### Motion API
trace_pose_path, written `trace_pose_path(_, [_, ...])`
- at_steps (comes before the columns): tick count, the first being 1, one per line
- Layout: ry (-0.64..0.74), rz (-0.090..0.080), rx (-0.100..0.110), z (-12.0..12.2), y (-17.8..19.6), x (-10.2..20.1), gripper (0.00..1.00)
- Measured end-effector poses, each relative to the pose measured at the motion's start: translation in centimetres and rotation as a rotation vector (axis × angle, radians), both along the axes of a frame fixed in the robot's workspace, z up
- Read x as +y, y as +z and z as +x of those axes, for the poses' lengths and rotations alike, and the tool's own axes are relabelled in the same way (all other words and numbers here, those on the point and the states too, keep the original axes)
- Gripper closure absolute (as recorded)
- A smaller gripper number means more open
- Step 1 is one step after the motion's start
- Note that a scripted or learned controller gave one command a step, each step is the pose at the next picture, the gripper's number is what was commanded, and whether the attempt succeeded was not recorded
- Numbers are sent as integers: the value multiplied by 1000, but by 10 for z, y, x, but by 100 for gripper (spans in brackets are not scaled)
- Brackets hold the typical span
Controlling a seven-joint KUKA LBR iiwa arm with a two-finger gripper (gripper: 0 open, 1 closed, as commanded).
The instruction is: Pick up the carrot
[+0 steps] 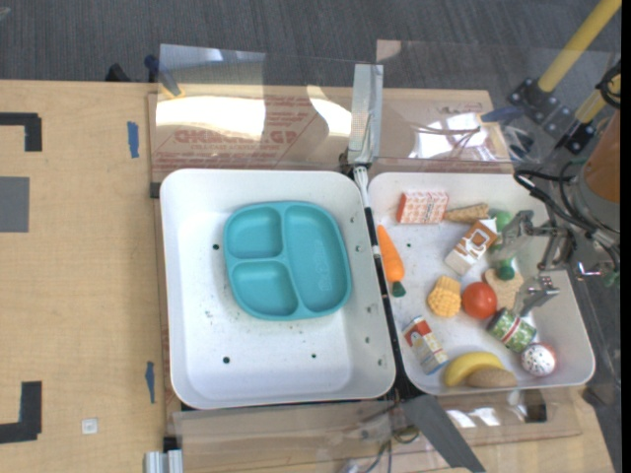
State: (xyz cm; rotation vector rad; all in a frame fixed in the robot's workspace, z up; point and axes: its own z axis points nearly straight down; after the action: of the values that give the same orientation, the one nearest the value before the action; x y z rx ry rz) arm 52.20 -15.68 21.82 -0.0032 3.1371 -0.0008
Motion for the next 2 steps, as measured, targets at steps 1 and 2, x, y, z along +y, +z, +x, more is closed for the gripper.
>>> trace_pose_path(1, [211,2,4,2,-53,53,0])
trace_pose_path(2, [389,-2,-2,14,-122,64,0])
